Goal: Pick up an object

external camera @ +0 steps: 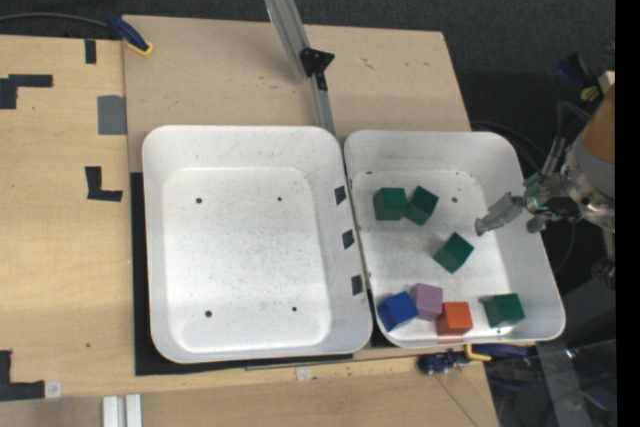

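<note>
We see the pincer (500,212) reaching in from the right, low over the right bin (478,147) near its right wall. One grey finger (497,213) points left toward the middle of the bin; we cannot tell how far the pincer stands open, and no object shows between its fingers. Behind it the wrist and the grey arm (590,177) lead off to the right.

Nearest to the pincer, just left of it and a little nearer to us, lies a dark green block (454,251), tilted on the bin floor and apart from the finger. Farther left and toward the far side sit two more green blocks (405,204), touching or almost touching each other. Along the near wall of the right bin we find a row: a blue block (397,308) at the left, a purple block (428,299) just beside it, an orange block (455,317) touching the purple one, and a green block (503,309) at the right, a little apart from the orange one.

The left bin (160,155) lies beside the right bin, their rims meeting in the middle. Both rest on the wooden table (380,75). A grey metal bar (280,0) runs at a slant from the far edge down to the gap between the bins.
</note>
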Controlling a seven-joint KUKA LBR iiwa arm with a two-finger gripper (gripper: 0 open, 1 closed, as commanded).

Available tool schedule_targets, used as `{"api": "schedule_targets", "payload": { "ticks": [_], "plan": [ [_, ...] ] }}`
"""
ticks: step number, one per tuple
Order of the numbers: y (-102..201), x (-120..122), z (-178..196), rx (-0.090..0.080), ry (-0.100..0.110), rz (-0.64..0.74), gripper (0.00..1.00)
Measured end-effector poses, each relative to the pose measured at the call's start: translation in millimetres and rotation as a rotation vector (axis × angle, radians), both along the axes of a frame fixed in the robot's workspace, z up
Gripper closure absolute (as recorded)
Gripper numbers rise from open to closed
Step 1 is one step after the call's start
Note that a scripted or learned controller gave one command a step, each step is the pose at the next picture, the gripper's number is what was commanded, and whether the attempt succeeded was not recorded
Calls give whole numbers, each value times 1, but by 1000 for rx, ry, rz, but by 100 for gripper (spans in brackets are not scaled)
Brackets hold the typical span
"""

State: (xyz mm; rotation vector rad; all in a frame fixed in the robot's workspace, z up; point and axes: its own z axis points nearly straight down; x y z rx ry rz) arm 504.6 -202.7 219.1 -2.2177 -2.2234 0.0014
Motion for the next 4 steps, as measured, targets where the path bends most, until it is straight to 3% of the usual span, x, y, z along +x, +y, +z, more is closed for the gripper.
{"api": "schedule_targets", "payload": {
  "ticks": [1,3,4],
  "plan": [
    [0,0,0,0,0,-1,0],
    [14,-5,-101,1,6,-1,0],
    [15,-5,-129,0,3,-1,0]
  ]
}}
